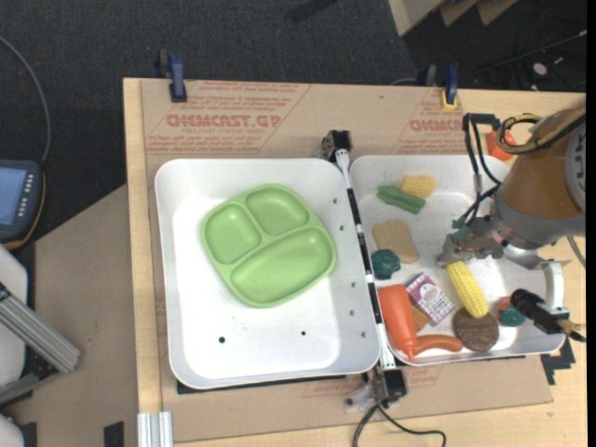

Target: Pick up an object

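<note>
My gripper (463, 248) hangs low over the middle of the right bin (447, 169), just above the top end of a yellow corn cob (467, 288). The arm hides what lies under the wrist. A tan slice (396, 238) lies to the gripper's left, with a teal lump (385, 264) below it. Near the bin's far wall rest a green pod (400, 198) and a yellow piece (417, 186). Along the front lie a pink packet (430, 296), an orange carrot (398, 320), a red sausage (438, 345), a brown round cookie (476, 330) and a small teal piece (510, 318).
The left bin (186, 324) holds a green divided plate (269, 243) lying flat near its middle. A black clip and ridge (358, 240) separate the two bins. Blue clamps (173, 74) sit on the bench's back edge.
</note>
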`<state>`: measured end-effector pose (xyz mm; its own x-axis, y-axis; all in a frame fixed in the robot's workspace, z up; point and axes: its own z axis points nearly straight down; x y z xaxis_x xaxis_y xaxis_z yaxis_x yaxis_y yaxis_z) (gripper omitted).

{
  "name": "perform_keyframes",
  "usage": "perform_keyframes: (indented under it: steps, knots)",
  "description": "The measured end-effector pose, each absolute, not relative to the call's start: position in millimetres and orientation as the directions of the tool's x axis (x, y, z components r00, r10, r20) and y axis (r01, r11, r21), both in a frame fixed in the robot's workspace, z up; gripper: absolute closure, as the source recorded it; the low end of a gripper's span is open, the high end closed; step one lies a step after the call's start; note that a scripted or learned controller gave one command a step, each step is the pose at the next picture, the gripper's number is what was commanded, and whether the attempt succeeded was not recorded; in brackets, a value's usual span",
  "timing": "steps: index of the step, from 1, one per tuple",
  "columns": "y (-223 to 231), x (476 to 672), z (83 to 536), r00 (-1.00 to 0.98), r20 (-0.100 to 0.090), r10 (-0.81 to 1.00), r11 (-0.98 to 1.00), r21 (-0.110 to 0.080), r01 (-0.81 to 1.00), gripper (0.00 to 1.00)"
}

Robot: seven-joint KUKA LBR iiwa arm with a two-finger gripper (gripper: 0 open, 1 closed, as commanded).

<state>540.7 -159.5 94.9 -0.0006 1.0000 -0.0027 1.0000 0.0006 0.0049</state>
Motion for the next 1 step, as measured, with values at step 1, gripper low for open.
perform_keyframes:
  steps: [1]
  knots:
    - [-76.0, 587.6, 191.2, -0.011, 0.001, 1.000, 0.011, 0.014, 1.000, 1.00]
